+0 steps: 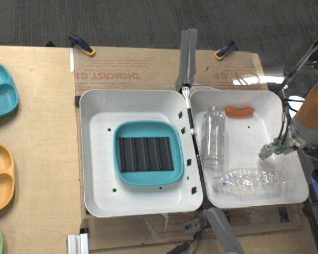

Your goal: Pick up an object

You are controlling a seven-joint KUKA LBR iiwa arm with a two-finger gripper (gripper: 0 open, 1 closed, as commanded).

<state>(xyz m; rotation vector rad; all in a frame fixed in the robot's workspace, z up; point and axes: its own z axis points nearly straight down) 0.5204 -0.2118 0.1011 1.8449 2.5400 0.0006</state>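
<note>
Bottle (pixel 213 136) upright-lengthwise, cap toward far rim

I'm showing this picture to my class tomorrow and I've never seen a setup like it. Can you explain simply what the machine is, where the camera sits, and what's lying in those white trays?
The camera is fixed above a bench and looks down at a slant. At the right edge a robot arm reaches in; its gripper hangs over the right white bin. Nothing is visibly held, and the fingers are too small to judge. That bin holds a clear plastic bottle lying on its side, a small orange sausage-shaped object near the far wall, and a crumpled clear plastic item near the front. The left white bin holds a teal tray with a dark ribbed insert. Coloured divided plates lie on the bench at the far left.
</note>
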